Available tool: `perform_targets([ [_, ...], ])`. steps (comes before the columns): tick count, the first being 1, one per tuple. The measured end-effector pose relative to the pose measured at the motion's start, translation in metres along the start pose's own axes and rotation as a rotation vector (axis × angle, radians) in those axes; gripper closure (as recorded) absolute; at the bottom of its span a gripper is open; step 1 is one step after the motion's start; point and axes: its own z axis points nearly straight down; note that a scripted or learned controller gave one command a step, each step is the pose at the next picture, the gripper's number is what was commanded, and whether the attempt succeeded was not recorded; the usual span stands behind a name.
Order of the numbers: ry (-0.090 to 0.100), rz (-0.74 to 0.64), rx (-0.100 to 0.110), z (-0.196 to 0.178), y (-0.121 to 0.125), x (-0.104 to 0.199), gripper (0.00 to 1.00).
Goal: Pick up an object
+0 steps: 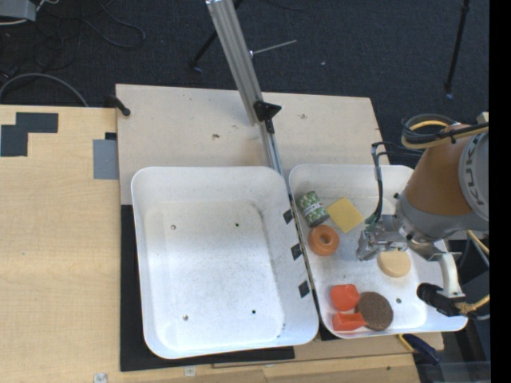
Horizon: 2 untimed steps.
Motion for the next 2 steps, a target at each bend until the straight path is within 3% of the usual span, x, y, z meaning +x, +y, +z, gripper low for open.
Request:
perform_targets([
  [2,-0.001,-0.009,-0.007,-0.093,0.004,-0.007,1.00],
])
